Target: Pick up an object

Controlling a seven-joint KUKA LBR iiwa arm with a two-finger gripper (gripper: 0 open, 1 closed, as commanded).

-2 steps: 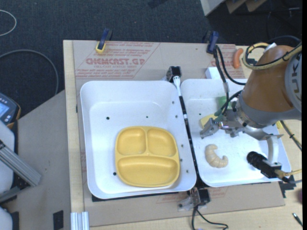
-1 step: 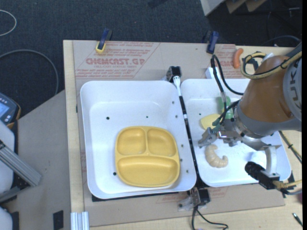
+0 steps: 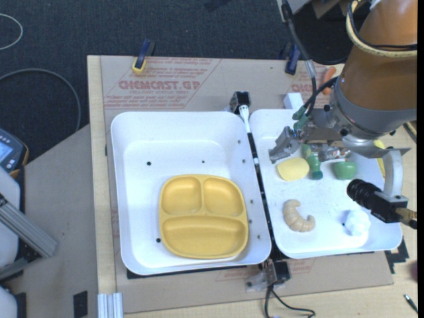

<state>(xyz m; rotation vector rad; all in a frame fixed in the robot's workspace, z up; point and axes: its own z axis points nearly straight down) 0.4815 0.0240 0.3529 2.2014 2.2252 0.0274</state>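
The orange-banded arm (image 3: 387,52) fills the upper right of the frame. Its gripper (image 3: 317,150) hangs low in the right bin (image 3: 324,240); whether the pincer is wide or narrow cannot be told. Both white bins rest on a cardboard sheet (image 3: 165,85) over dark carpet (image 3: 99,18). A yellow divided plate (image 3: 203,216) lies in the left bin (image 3: 165,138). Right bin, centre: a pale croissant-shaped toy (image 3: 298,216), curved, long axis running upper left to lower right. Just beside the gripper: a yellow lump (image 3: 292,169) and green pieces (image 3: 344,170).
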